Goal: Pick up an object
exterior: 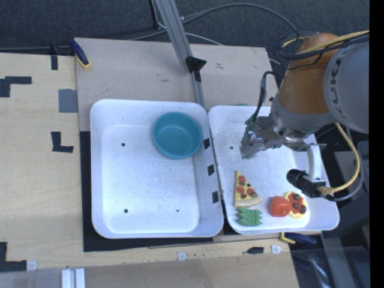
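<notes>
Right bin (225, 125): hand (250, 149) over its upper half, finger state cannot be told, nothing seen between them. Pizza slice (244, 191) lies just below the hand, long axis running up-down, tip toward the hand; green pod (249, 216) beneath the slice

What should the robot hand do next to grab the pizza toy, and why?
Probably slide toward the camera and lower. The end effector hovers over bare floor of the right bin, while the pizza slice lies nearer the front wall, beside the green toy and tomato.
</notes>
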`<action>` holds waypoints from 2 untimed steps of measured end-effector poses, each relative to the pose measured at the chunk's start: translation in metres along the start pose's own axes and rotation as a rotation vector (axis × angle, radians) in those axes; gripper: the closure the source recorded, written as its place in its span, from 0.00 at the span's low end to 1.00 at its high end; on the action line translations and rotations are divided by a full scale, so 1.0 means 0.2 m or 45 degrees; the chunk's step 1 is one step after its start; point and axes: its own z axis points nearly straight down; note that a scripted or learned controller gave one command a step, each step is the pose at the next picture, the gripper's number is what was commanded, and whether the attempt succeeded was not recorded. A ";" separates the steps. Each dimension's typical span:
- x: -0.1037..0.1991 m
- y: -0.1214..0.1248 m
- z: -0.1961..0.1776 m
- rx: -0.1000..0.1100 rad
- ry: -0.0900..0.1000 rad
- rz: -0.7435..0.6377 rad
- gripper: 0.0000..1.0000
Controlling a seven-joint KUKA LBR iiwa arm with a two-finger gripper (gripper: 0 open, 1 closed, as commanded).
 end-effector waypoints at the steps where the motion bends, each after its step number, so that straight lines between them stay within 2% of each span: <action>1: 0.23 0.07 -0.03 -0.002 0.000 0.000 1.00; 2: 0.50 0.15 -0.04 -0.002 0.000 0.000 1.00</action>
